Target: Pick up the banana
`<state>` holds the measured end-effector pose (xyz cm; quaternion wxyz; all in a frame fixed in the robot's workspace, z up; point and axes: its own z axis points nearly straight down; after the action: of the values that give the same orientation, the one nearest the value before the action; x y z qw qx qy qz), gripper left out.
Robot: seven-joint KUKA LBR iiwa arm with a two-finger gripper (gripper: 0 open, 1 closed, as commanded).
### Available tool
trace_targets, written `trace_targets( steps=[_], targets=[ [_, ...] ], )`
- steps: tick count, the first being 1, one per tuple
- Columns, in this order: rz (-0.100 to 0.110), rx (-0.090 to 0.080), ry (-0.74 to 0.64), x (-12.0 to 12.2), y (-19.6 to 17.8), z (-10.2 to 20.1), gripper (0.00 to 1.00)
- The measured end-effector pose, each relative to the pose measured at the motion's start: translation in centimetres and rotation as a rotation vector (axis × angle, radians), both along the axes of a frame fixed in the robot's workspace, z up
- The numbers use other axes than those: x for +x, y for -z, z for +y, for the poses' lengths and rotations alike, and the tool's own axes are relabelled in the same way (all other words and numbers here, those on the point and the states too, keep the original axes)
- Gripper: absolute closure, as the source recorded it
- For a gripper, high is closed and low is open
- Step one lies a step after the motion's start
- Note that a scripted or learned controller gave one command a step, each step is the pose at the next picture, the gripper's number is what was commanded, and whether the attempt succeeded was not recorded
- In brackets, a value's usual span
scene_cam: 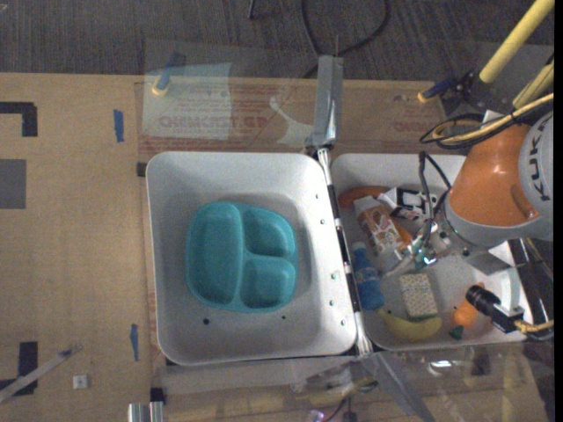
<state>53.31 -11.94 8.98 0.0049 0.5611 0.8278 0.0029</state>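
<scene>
The yellow banana [412,326] lies along the near wall of the right bin [493,345], curved, just below a speckled tan sponge [419,294]. My gripper [422,251] hangs over the middle of the right bin, above the sponge and a short way farther back than the banana. Nothing can be seen held in it. The grey and orange arm [497,187] comes in from the right and covers the bin's far right part.
The right bin also holds a printed snack box [380,229], an orange item [363,195] at the back, a blue bottle [368,281] along the left wall and a small orange piece [464,315]. A teal divided plate [239,255] lies in the left bin [167,236].
</scene>
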Motion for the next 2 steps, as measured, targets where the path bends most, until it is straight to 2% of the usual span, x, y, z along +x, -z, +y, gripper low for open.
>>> trace_targets(
  steps=[1, 2],
  targets=[
    [0.008, -0.002, -0.272, -5.3, -14.8, -8.4, 0.00],
    [0.007, -0.002, -0.189, -5.3, -0.6, -9.3, 0.00]
  ],
)
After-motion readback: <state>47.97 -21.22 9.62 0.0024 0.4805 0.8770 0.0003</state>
